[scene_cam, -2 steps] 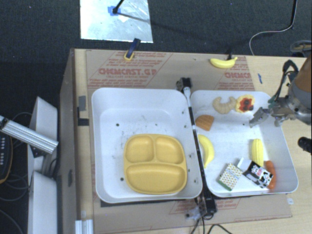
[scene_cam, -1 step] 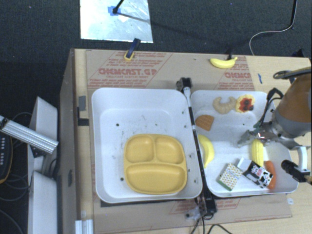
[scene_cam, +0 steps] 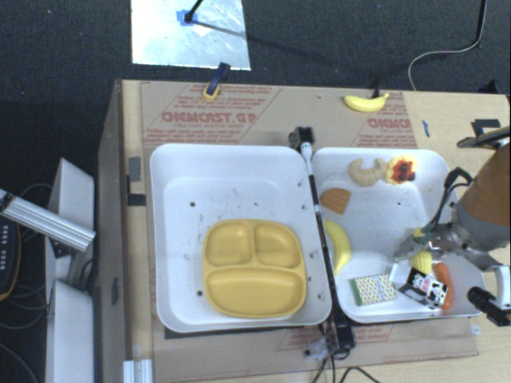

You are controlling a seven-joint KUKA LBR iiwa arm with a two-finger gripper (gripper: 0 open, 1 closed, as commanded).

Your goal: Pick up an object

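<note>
A: Bins (scene_cam: pixel 239 162) first, we suppose. We see two white ones side by side on the bench, and the left one holds a yellow tray (scene_cam: pixel 255 268) with three compartments, lying flat near its front.

B: We agree. In the right bin (scene_cam: pixel 375 214) we count several small things: a tan curved pastry (scene_cam: pixel 366 171) near the back wall, a yellow and red flower-like toy (scene_cam: pixel 402 169) just beside it, and a brown wedge (scene_cam: pixel 335 200) close to the divider.

A: We also see a banana (scene_cam: pixel 339 246) lying along the left wall of that bin, and a checked card (scene_cam: pixel 374 289) near the front.

B: Where do we put the arm (scene_cam: pixel 489 206)?

A: We see it reaching in from the right, with the gripper (scene_cam: pixel 421 250) low over the front right part of the right bin. We cannot tell how its fingers stand; the tip is a blur of grey and yellow.

B: Under and just in front of it we see a black and white box (scene_cam: pixel 425 286) and an orange carrot-like piece (scene_cam: pixel 443 284), touching each other against the front right corner.

A: Whether the gripper touches either, we cannot tell. Outside the bins, we note a second banana (scene_cam: pixel 365 101) on the cardboard behind the right bin.
</note>
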